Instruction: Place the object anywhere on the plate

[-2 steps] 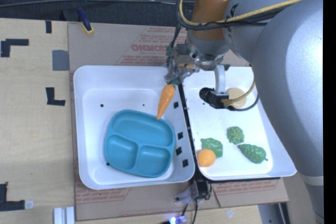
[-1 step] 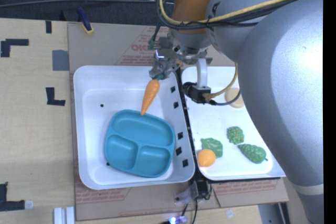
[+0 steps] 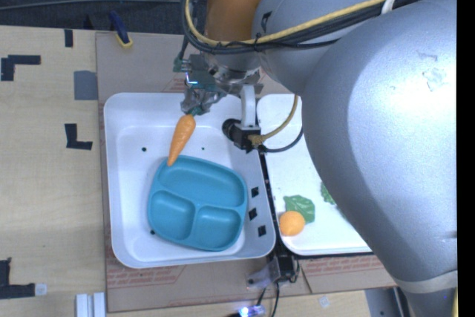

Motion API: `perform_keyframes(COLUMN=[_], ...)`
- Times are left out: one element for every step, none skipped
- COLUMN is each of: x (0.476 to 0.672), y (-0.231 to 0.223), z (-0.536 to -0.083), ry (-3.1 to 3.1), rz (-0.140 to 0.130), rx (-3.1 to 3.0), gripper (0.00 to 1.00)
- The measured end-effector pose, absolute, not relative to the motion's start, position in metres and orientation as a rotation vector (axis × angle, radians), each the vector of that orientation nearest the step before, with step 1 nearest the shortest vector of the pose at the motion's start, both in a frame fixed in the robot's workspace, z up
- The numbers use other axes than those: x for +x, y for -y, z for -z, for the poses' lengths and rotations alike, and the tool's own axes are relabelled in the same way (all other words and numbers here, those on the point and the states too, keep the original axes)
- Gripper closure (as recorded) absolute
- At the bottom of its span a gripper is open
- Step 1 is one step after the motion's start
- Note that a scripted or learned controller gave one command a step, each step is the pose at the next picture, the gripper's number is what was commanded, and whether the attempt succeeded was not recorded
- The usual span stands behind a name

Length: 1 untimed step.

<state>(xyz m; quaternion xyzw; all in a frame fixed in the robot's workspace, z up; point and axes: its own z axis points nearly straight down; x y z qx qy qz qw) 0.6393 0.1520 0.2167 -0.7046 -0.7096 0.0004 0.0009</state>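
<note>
You're in the carry step: the gripper point(image 3: 194, 102) grips the carrot point(image 3: 180, 138) by its top, dangling it just above the plate's point(image 3: 197, 206) far rim, so next you move it over the plate and let go.

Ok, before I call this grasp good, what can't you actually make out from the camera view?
- Claw: its tips merge with the top of the carrot; dark and small, so the grip is unclear.
- Right bin: the arm covers most of it.
- Green object beside the orange ball: too small and blurred to identify.
- Blue plate: whether the carrot's tip touches its rim is unclear.
</note>
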Motion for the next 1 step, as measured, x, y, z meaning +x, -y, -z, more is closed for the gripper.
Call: perform_keyframes(x=[0.6528], y=[-0.1955], z=[-0.2143], ry=[2.227], rz=[0.000], rx=[-2.214], gripper=[1.00])
